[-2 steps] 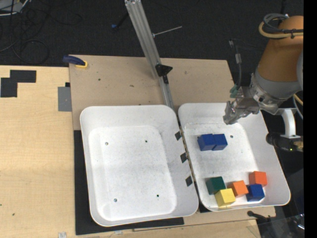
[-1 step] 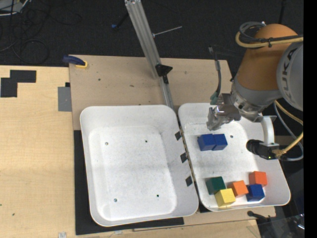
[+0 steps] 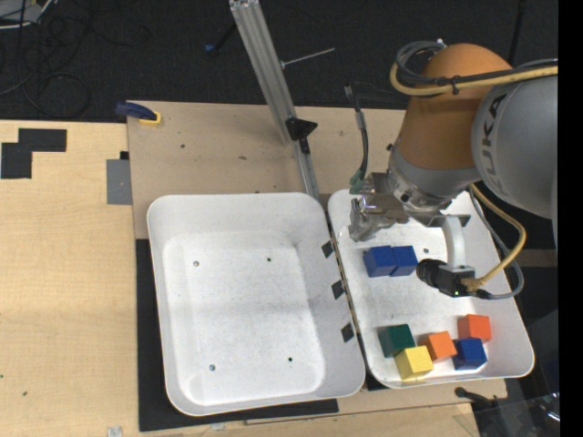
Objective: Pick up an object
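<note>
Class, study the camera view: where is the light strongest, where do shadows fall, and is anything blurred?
Camera view: brightest on the left bin, whose near-left wall looks washed out; shadow under the arm dims the right bin around the blue block; gripper soft, blocks fairly sharp.

— What sort of place is this?
— A robotics lab, by the look of it. An industrial arm (image 3: 483,126) with loose cables hangs over a plywood bench (image 3: 219,153).
— Anything else?
— Two white bins (image 3: 164,217), an aluminium strut (image 3: 264,62) as a mount, coloured test blocks (image 3: 437,344), and dark carpet (image 3: 91,35) behind.
</note>
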`<state>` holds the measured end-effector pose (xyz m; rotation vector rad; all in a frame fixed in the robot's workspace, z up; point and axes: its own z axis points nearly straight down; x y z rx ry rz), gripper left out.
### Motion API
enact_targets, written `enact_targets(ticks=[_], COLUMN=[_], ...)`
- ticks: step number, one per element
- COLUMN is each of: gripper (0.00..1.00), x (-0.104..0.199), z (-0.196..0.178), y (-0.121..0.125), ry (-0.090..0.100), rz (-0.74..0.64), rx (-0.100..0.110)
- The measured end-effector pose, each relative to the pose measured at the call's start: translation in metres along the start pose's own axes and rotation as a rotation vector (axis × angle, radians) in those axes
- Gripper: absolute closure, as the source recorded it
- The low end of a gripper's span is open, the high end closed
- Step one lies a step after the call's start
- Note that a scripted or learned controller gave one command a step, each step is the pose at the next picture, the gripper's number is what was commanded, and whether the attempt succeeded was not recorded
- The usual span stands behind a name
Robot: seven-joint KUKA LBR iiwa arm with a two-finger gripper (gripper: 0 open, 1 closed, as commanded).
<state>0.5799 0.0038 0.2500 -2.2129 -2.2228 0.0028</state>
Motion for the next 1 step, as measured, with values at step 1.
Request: enact_targets(ticks=[1], gripper=[1.00], x=[0.0477], z=[0.0005], y=[-0.0056], ry=[0.000], rz=[0.000], rx=[0.001])
